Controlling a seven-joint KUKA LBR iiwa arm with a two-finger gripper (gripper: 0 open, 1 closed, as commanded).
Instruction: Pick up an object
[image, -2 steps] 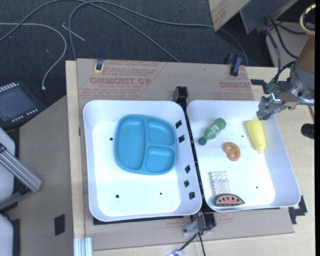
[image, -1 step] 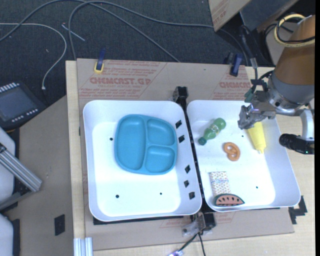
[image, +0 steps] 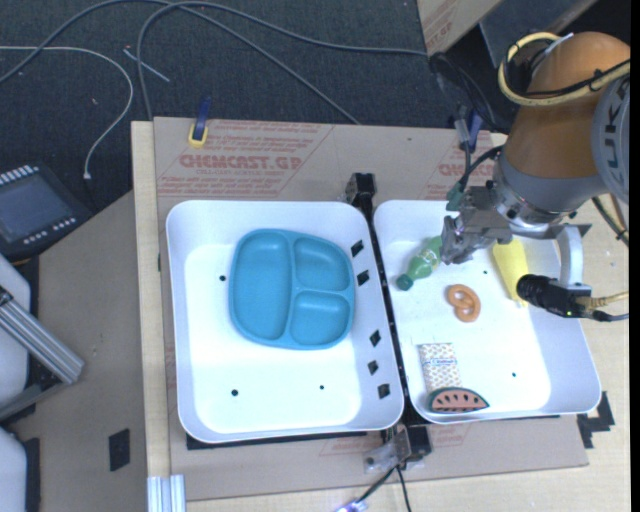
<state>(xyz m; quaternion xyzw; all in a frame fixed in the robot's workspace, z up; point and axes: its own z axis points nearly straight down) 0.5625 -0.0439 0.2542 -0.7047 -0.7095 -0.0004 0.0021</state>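
Note:
My gripper (image: 456, 245) hangs low over the back left part of the right bin (image: 545, 355), on the grey arm with its orange band. Directly at its tip lies a small green bottle (image: 416, 268), tilted, with its upper end reaching under the gripper. An orange-brown pretzel (image: 463, 301) lies just in front of the gripper. A yellow banana-like piece (image: 510, 268) lies to the gripper's right, partly hidden by the arm. Whether the gripper touches the bottle I cannot tell.
Near the right bin's front edge lie a patterned packet (image: 437, 362) and a watermelon slice (image: 459, 401). The left bin (image: 200, 395) holds a blue divided plate (image: 291, 288). A black cable end (image: 545, 292) sticks out from the arm at the right.

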